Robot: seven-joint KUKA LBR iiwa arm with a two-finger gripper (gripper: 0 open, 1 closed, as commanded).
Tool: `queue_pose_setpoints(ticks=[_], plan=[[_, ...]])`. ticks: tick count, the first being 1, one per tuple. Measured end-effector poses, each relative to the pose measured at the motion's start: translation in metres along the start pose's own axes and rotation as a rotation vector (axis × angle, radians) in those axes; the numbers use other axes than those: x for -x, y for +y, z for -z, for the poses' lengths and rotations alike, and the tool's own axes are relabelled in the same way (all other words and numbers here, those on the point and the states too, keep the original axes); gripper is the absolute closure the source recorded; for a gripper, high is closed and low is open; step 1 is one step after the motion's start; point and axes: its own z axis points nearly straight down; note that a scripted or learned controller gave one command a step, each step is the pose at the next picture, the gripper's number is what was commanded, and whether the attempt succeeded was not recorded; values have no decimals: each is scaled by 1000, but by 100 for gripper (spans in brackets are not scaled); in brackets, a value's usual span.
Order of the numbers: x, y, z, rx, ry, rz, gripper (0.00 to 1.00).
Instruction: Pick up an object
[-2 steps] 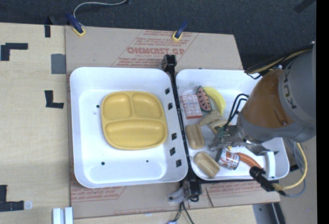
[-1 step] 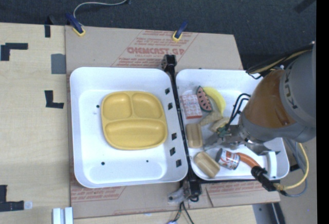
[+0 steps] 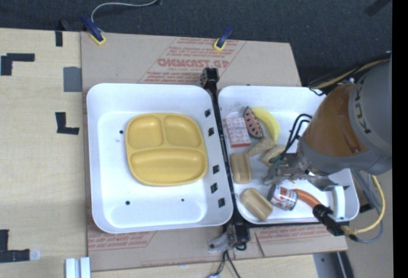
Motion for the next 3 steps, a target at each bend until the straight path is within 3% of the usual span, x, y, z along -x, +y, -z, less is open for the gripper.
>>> queue_pose_setpoints(ticks=[1, 2, 3], plan=[[0, 0, 0, 0, 0, 0, 0], [0, 0, 9, -1, 1, 0, 100], [0, 0, 9, -2, 1, 0, 0]])
